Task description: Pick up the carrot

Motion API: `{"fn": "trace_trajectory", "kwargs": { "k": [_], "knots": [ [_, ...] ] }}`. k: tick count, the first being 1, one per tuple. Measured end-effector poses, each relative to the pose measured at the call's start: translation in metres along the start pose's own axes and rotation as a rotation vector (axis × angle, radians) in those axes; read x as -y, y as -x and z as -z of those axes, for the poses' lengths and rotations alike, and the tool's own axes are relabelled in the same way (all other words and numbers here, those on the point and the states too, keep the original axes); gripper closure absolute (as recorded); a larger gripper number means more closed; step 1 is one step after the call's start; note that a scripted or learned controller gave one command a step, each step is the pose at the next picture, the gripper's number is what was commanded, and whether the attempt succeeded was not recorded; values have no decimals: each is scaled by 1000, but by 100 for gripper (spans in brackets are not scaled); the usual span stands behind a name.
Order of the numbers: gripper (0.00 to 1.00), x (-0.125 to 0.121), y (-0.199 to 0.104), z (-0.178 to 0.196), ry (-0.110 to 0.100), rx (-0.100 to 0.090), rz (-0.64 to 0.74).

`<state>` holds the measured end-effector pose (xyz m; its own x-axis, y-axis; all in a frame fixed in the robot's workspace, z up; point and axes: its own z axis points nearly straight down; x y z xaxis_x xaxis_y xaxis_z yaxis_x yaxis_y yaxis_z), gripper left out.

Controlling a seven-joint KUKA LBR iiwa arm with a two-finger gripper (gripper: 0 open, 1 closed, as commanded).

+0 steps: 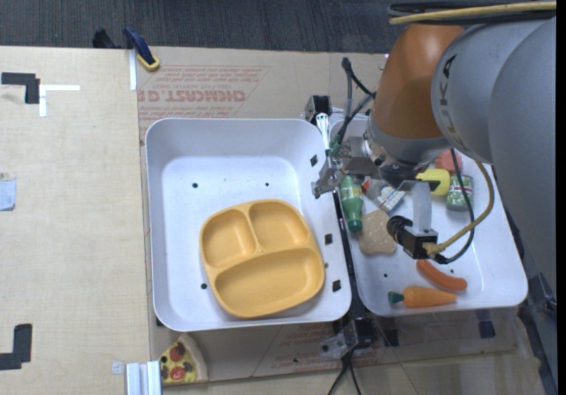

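Note:
The carrot [427,298], orange with a green stub at its left end, lies flat near the front edge of the right bin [495,283]. The gripper [376,179] hangs below the grey and orange wrist over the middle-left part of that bin, well behind the carrot and apart from it. It is above a green bottle [353,205] and a tan bread slice [378,235]. The arm covers much of the bin's back half.
A red sausage [441,276] lies just behind the carrot. A yellow item [434,178] and a green can [458,193] sit at the right, partly under the arm. The left bin [177,163] holds a yellow divided plate [263,257].

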<state>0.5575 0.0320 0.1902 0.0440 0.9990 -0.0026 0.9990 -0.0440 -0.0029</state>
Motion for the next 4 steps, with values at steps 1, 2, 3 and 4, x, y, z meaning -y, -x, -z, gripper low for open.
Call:
{"fn": "trace_trajectory", "kwargs": {
  "k": [1, 2, 3, 4],
  "knots": [
    [0, 84, -87, 5, -1, 0, -48],
    [0, 86, -151, -98, 1, -1, 53],
    [100, 84, -149, -86, 2, -4, 44],
    [100, 89, -192, -40, 0, 2, -301]
  ]
}}
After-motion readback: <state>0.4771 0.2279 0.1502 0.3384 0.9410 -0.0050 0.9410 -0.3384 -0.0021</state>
